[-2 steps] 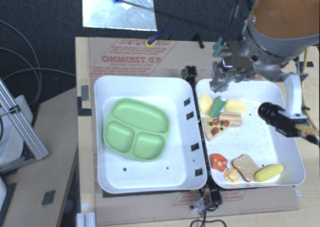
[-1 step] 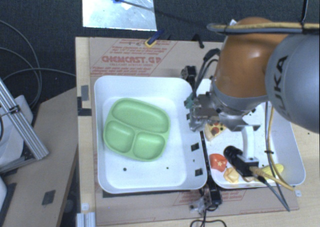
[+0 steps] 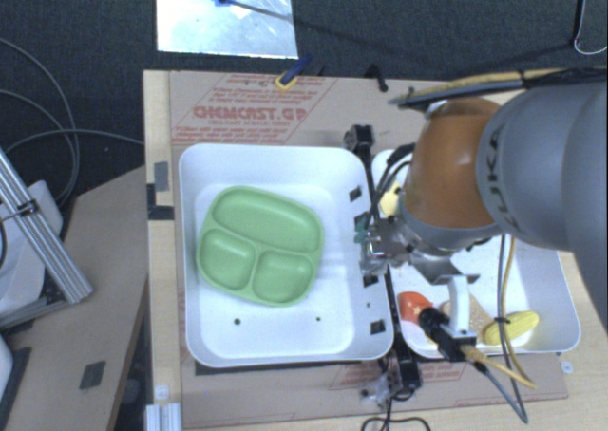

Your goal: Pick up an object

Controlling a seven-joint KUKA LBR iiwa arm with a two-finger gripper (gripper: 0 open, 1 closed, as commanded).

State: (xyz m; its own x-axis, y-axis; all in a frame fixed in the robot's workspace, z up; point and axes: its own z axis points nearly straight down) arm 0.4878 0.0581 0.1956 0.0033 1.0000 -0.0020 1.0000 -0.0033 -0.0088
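The arm reaches over the right bin [image 3: 560, 325] and hides most of it. My gripper [image 3: 429, 272] hangs low over that bin's left side, beneath the orange wrist band. A small red-orange object [image 3: 412, 305] lies just below and left of the gripper, near the bin's front left corner. A yellow object [image 3: 513, 327] rests at the bin's front right. Another bit of yellow [image 3: 388, 199] peeks out at the bin's left wall, beside the wrist. Nothing shows as held.
The left bin [image 3: 285, 334] holds a green divided plate [image 3: 258, 244] lying flat in its upper middle. Clamps and a black divider [image 3: 366, 230] sit between the two bins. Cardboard [image 3: 247, 106] lies under the bins.
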